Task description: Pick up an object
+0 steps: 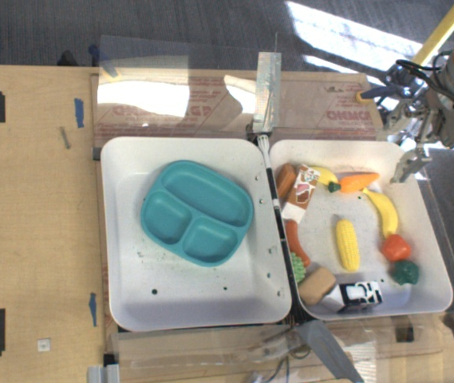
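Note:
The right bin [434,238] holds several toy foods: a yellow corn cob [347,244] in the middle, a banana [384,212], a carrot [359,182], a red pepper [396,247], a green broccoli piece [406,273], a brown sausage [286,182], a bread piece [316,284] and a black-and-white car [361,294]. My gripper [412,163] hangs above the bin's far right corner, up and to the right of the carrot. It is apart from every object and nothing shows in it.
The left bin [123,278] holds a teal divided plate [198,212]. A metal divider post [267,94] rises between the bins at the back. A red chili [296,242] and a green item [298,270] lie against the right bin's left wall.

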`<action>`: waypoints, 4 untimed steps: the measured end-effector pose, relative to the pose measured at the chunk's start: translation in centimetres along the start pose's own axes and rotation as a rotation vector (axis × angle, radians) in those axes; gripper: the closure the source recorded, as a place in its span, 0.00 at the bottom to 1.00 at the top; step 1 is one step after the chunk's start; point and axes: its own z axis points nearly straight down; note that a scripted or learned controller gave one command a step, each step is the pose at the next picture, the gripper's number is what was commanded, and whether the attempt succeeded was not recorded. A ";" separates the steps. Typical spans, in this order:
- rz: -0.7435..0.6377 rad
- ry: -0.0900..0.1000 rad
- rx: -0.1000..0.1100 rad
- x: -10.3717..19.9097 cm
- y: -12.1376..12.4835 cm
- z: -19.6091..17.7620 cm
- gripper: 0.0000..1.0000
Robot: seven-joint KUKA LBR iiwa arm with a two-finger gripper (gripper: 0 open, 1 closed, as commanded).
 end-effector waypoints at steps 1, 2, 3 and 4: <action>0.070 -0.004 0.002 -0.7 -3.4 15.9 0.00; 0.110 -0.002 0.000 2.2 -1.4 16.9 0.00; 0.070 0.000 0.000 3.3 -1.8 16.9 0.00; 0.218 -0.003 -0.004 3.5 7.5 16.7 0.00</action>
